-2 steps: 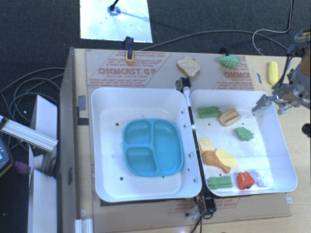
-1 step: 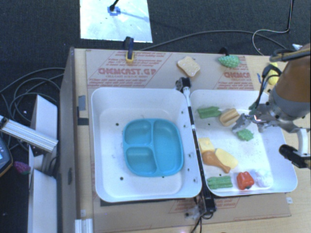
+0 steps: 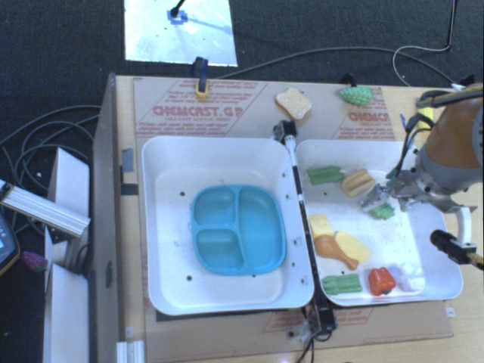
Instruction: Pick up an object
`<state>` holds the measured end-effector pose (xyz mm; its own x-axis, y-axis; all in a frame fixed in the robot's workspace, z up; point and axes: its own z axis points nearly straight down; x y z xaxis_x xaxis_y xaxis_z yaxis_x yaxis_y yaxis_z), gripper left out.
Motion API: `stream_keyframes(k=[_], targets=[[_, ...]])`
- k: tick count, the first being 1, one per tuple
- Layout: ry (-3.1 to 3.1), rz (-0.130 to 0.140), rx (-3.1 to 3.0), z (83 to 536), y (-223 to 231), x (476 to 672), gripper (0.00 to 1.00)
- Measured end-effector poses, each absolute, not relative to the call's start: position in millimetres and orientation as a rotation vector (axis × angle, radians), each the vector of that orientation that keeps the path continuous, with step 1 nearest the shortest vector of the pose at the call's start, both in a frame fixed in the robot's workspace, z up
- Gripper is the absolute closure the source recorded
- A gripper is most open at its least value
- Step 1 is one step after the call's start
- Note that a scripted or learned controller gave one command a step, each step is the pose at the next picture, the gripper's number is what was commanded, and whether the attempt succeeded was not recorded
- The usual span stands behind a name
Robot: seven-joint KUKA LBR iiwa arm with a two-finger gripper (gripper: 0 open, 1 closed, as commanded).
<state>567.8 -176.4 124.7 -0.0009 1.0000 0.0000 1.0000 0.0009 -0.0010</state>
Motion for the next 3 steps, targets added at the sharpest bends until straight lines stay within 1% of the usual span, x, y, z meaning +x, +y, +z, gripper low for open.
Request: stream_keyframes(k=[1, 2, 3], targets=[[-2.227, -0.002, -2.22, 136.2, -176.5, 569.3, 1.0], [-2.23, -0.003, -2.22, 175.8, -194.8, 626.8, 1.0], [-2.229, -0.002, -2.219, 175.3, -194.8, 626.5, 0.0]])
